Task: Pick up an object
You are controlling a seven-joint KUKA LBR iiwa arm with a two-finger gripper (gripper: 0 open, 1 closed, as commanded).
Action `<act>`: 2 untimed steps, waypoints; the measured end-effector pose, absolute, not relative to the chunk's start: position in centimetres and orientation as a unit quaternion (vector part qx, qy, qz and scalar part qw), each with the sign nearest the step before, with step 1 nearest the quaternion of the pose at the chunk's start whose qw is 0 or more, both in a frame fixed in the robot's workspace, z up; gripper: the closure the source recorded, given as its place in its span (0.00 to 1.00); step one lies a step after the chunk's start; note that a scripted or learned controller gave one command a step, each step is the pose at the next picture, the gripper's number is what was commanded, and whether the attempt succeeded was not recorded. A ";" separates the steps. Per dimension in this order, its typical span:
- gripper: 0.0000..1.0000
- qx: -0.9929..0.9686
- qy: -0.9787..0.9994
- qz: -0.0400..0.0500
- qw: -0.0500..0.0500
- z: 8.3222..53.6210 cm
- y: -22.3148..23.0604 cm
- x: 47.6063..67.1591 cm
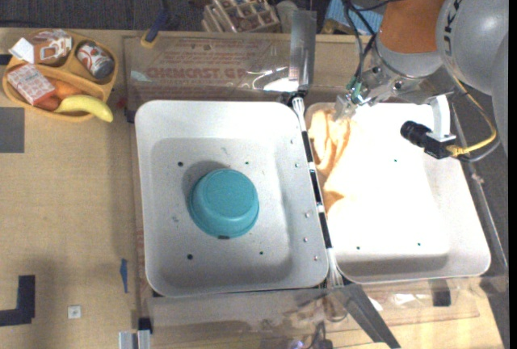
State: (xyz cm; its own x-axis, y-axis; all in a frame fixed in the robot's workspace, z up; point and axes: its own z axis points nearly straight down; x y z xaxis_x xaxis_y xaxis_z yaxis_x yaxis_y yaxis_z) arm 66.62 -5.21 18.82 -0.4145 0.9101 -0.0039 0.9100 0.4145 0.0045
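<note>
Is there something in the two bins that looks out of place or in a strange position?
Yes. The soft orange cloth is bunched against the left wall of the right white bin, with one end raised toward the tool. The round teal plastic bowl lies upside down in the left white bin.

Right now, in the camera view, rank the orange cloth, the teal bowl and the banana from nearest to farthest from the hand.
1. Orange cloth: right bin, along its left wall, directly below the hand.
2. Teal bowl: upside down in the middle of the left bin.
3. Banana: on the yellow tray at the bench's far left corner.
</note>
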 end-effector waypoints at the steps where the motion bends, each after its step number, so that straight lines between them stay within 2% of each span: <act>1: 1.00 0.568 0.823 0.000 0.002 30.4 -1.7 66.7; 2: 1.00 0.448 0.894 0.000 0.001 21.8 -3.2 66.7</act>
